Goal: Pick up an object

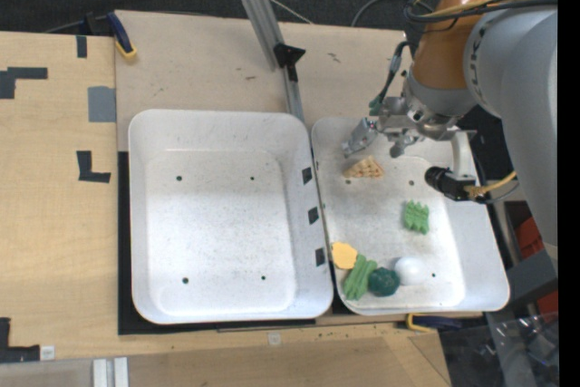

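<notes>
The grey arm reaches in from the right and hangs its claw [381, 140] over the far end of the right bin [453, 285]. Its fingers stand apart, with nothing between them. Just below the claw lies a tan waffle-like piece [364, 169] on the bin floor. Farther toward the near side, a light green toy [416, 217] lies alone. At the near left corner cluster a yellow piece [343, 255], a green pod [359, 277], a dark green ball [383, 282] and a white ball [410, 268]. The left bin [217, 213] sits beside it on the counter [54, 195].
</notes>
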You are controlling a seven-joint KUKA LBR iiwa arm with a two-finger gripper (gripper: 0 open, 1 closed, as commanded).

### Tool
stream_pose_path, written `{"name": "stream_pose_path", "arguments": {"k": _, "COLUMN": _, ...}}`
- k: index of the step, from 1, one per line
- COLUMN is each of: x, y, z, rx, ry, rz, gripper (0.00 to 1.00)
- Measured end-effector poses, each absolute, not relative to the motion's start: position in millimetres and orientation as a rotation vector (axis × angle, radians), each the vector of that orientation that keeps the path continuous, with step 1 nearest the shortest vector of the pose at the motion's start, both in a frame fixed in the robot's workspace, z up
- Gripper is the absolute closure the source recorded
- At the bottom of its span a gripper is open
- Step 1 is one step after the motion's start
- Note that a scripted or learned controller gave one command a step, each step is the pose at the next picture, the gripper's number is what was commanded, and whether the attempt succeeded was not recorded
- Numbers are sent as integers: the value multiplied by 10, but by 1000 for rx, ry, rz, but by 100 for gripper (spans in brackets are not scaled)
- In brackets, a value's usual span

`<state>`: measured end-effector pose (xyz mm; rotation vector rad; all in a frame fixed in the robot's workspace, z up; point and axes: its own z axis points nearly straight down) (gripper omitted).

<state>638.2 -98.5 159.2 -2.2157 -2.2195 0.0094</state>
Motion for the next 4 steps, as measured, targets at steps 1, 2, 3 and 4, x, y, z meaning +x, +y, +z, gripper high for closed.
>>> {"name": "stream_pose_path", "arguments": {"k": 1, "x": 6353, "y": -934, "z": 1143, "rx": -2216, "ry": -2220, "rz": 8, "gripper": 0}}
{"name": "stream_pose_path", "arguments": {"k": 2, "x": 6348, "y": -927, "z": 873, "rx": -2218, "ry": -2223, "rz": 5, "gripper": 0}}
{"name": "stream_pose_path", "arguments": {"k": 3, "x": 6368, "y": -921, "z": 1008, "rx": -2220, "ry": -2228, "rz": -2, "gripper": 100}}
{"name": "stream_pose_path", "arguments": {"k": 4, "x": 6383, "y": -941, "z": 1436, "rx": -2222, "ry": -2225, "rz": -4, "gripper": 100}}
